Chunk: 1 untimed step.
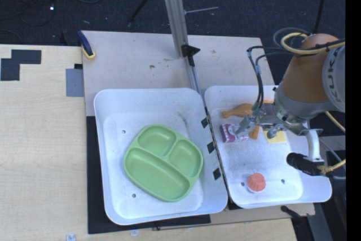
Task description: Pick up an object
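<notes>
Over the right bin [293, 192], the gripper [252, 126] hangs low near that bin's upper-middle, arm [307, 79] coming in from the bin's right side. Whether it's spread or closed, cannot tell — too cluttered and small. Just left of the gripper, touching or nearly so, a small purple-and-white packet [228, 132] lies inside the right bin near its left wall. Just above the gripper, an orange carrot-like piece [237, 110] lies in the bin's upper part. A yellow flat bit [276, 137] sits just right of the gripper, partly under the wrist. A round red-orange object [256, 182] rests near the right bin's lower edge, well apart from the gripper. Nothing visibly lifted. Beside the right bin, on its left, the left bin [113, 115] holds a green divided plate [163, 162], lying flat, about central. Behind the right bin's upper left corner, a metal post [175, 14] stands on the bench [135, 59].
</notes>
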{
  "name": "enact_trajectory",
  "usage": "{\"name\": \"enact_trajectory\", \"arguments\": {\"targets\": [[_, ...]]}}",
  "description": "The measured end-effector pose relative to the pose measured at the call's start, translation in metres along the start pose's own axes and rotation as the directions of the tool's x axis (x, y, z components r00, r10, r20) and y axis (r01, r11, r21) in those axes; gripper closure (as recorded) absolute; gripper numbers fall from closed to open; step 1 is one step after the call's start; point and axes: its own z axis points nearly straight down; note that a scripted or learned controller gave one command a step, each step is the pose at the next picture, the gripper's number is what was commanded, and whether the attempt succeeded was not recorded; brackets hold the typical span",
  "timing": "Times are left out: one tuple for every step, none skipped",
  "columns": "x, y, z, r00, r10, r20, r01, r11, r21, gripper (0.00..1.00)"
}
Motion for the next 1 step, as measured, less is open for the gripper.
{"name": "enact_trajectory", "arguments": {"targets": [[0.0021, -0.0033, 0.0440, 1.000, 0.001, 0.000, -0.001, 1.000, 0.001, 0.00]]}}
